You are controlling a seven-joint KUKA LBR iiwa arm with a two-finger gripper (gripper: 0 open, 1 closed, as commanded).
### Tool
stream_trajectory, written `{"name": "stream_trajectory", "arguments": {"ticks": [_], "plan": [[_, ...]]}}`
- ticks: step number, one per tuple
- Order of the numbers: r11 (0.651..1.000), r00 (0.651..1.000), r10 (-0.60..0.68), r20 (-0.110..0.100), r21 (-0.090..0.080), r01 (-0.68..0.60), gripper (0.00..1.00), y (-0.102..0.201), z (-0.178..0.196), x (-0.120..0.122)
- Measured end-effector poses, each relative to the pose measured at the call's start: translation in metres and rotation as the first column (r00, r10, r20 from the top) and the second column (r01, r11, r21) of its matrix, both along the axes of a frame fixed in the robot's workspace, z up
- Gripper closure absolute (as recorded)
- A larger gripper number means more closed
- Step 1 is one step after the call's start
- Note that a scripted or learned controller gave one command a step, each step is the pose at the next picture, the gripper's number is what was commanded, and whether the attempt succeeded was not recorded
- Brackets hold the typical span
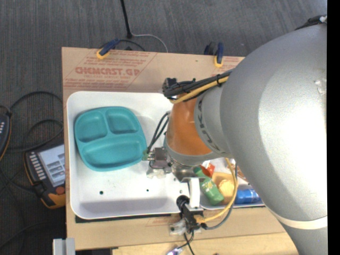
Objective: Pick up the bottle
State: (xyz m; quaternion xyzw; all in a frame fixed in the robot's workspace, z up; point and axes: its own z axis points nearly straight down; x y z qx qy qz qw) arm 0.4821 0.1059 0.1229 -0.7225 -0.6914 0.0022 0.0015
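Brown board bench [106, 73] bearing white bin [122, 203].

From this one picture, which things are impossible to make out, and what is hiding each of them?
- Gripper: in the camera view, the arm's wrist covers it, so its state is hidden.
- Right bin: the arm's grey body hides nearly all of it; only green, yellow, red and blue bits of objects peek out.
- Bottle: I cannot tell which bit, if any, is it.
- Left bin beside the teal tray: its right side lies under the wrist.
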Motion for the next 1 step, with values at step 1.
{"name": "stream_trajectory", "arguments": {"ticks": [1], "plan": [[0.974,0.974,0.226,0.004,0.000,-0.226,1.00,-0.0743,0.0612,0.0014]]}}
